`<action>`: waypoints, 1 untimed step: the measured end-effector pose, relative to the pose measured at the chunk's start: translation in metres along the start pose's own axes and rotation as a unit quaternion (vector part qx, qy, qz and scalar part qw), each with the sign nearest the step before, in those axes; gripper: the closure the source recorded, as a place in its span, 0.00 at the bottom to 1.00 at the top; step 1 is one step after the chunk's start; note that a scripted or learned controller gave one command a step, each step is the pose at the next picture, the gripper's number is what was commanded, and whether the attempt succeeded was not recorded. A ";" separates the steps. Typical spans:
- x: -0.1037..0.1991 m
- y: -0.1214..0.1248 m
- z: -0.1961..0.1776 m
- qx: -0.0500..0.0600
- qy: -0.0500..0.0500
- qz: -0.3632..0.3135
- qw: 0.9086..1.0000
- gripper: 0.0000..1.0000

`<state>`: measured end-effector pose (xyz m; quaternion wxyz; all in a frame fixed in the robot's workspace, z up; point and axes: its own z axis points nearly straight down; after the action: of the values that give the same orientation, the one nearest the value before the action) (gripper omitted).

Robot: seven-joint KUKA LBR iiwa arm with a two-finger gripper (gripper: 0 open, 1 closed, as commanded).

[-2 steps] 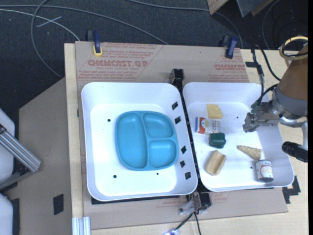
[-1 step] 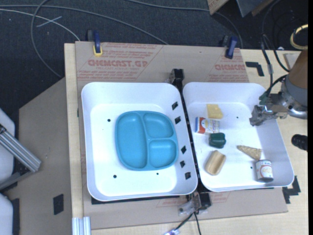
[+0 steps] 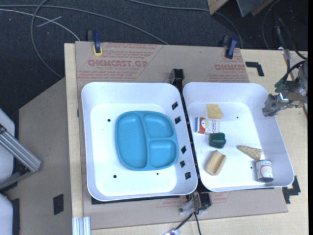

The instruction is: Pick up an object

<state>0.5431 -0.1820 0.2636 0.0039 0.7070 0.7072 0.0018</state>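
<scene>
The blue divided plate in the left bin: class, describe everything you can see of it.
The blue divided plate is a rounded rectangle of what looks like matte light-blue plastic, split by raised ridges into three compartments: one large on the left, two smaller on the right. It lies flat and upright on the floor of the left bin, roughly central, slightly rotated. Nothing lies in it or touches it.

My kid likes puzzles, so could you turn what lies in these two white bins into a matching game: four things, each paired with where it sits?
Things:
1. blue divided plate
2. small can
3. yellow block
4. dark green piece

Places:
A. right bin, near corner by the right wall
B. right bin, far end
C. left bin, middle
D. right bin, middle, just below the small carton

Pairs: 1-C, 2-A, 3-B, 4-D
</scene>
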 end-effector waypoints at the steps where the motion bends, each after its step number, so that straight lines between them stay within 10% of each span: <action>1: 0.048 0.009 0.015 0.005 0.003 -0.002 1.000 1.00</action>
<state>0.5527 -0.1336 0.2489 -0.0015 0.7054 0.7088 0.0004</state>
